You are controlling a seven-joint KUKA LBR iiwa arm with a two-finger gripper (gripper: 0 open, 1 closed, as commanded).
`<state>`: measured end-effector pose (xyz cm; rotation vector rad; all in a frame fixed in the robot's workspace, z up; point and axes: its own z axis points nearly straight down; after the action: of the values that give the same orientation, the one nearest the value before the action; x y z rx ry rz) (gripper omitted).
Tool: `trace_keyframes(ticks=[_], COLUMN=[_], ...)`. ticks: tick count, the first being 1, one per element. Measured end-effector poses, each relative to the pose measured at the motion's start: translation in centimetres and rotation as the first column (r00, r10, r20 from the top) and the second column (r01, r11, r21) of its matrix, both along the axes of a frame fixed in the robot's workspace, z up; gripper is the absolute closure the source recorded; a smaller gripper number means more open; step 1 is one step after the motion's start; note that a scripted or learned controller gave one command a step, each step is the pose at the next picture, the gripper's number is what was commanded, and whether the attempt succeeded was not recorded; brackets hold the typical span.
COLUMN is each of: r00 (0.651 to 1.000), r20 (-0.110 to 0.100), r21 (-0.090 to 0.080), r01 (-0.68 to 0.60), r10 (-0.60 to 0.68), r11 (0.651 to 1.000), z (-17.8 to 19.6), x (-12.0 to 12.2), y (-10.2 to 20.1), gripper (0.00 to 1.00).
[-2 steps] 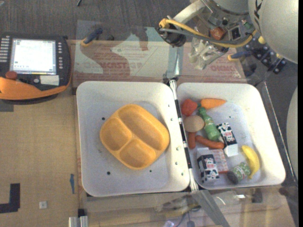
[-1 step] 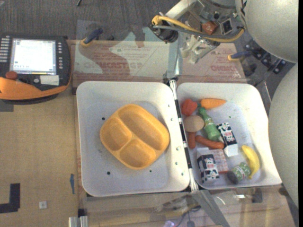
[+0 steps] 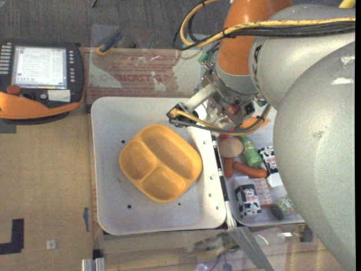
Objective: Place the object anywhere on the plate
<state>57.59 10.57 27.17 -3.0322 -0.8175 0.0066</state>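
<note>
A yellow-orange plate (image 3: pixel 161 162) with three compartments lies in the middle of the left bin (image 3: pixel 110 129), with nothing on it. My gripper (image 3: pixel 227 117) hangs over the back end of the right bin (image 3: pixel 230 205), just right of the divide between the bins and beyond the plate's far right corner. Directly below it in the right bin sit a tan round object (image 3: pixel 230 147), a green object (image 3: pixel 251 154) and an orange-red carrot-like piece (image 3: pixel 248 170). The wrist hides whatever sits under the gripper.
Nearer the front of the right bin are a black-and-white carton (image 3: pixel 248 201), a second one (image 3: pixel 269 160) and a small green can (image 3: pixel 282 208). A teach pendant (image 3: pixel 39 78) rests on the bench at far left. The big grey arm covers the right side.
</note>
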Motion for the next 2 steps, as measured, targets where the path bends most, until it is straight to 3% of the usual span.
trace_keyframes(ticks=[1,2], r00=[0.975,0.941], r20=[-0.001,0.003], r21=[0.002,0.001], r01=[-0.221,-0.338], r10=[0.221,0.338], r11=[0.975,0.941], z=[-4.3,-1.5], x=[-5.3,-9.8], y=[4.3,11.4], gripper=[1.00,1.00])
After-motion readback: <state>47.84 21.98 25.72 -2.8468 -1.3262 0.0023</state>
